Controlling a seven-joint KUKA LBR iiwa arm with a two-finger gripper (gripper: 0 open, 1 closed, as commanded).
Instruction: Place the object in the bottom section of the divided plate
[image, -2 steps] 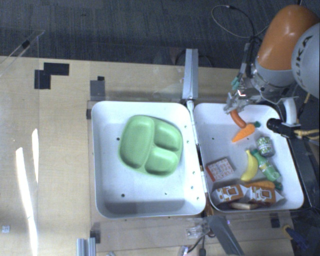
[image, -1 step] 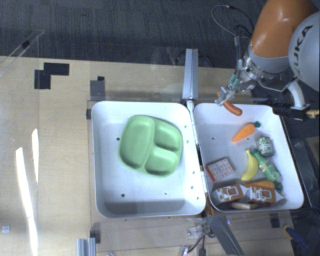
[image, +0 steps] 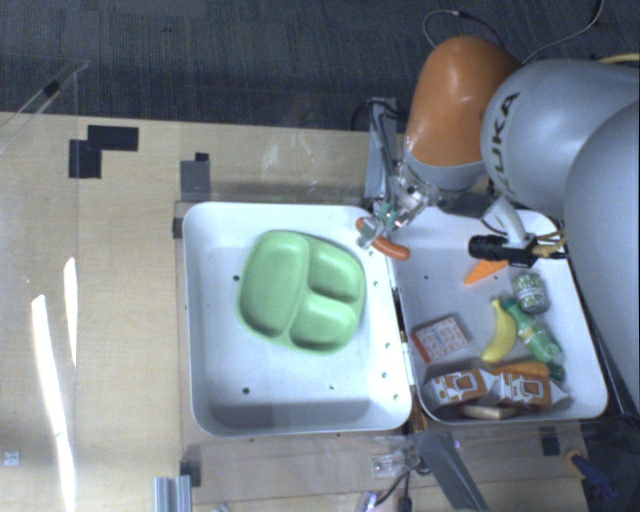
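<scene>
Seen from above, the tool (image: 380, 228) hangs at the far seam between the two bins, clamped on a small orange sausage (image: 390, 249) that juts right from its tip. The green divided plate (image: 300, 290) lies in the left bin (image: 210, 400). Best practice now, on this evidence: carry it left and nearer, then release low over the plate's near section so it cannot roll.

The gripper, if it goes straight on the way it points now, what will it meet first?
Probably the green divided plate: the gripper, with an orange sausage-like object at its tip, points down-left over the bins' shared edge. Depth is unclear.
</scene>
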